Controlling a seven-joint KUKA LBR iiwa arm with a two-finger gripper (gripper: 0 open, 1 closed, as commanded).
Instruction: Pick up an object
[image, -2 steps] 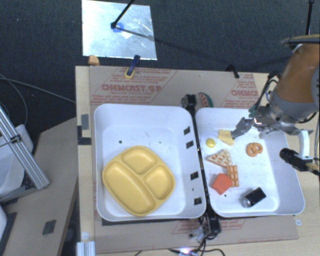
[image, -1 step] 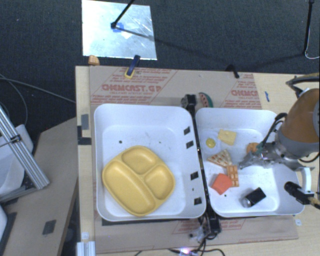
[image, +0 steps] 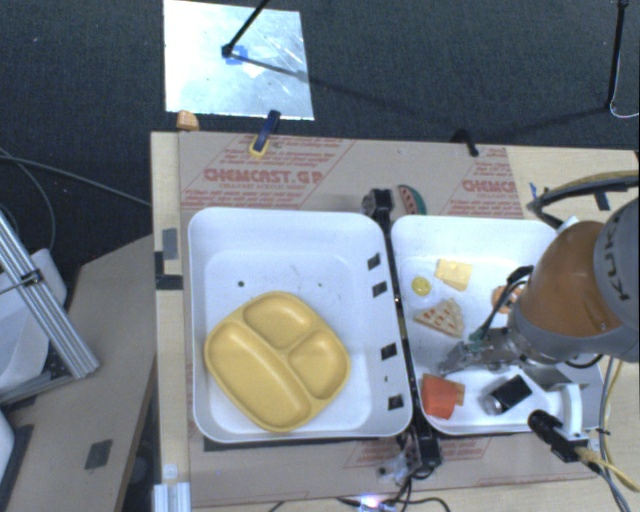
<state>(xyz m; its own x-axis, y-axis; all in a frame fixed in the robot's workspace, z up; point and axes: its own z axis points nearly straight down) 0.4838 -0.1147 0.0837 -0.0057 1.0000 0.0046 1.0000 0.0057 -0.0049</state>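
Note:
The right bin (image: 490, 240) holds several small items. A pale yellow block (image: 453, 273) and a small yellow disc (image: 421, 286) lie toward the back. A tan, red-speckled wedge (image: 441, 318) sits mid-left, and an orange-red block (image: 441, 396) lies at the front left. A black flat piece (image: 509, 392) rests at the front. My gripper (image: 462, 356) hangs low over the bin between the wedge and the orange-red block, reaching in from the right under the arm's orange band (image: 565, 290). Nothing visibly sits in its grasp.
The left bin (image: 205, 250) carries a yellow divided plate (image: 277, 358). A black-clipped wall (image: 392, 320) separates the two bins. A small orange item (image: 499, 295) peeks out beside the arm. Cables (image: 560, 195) loop at the right, and a shiny sheet (image: 238, 58) lies beyond the bench.

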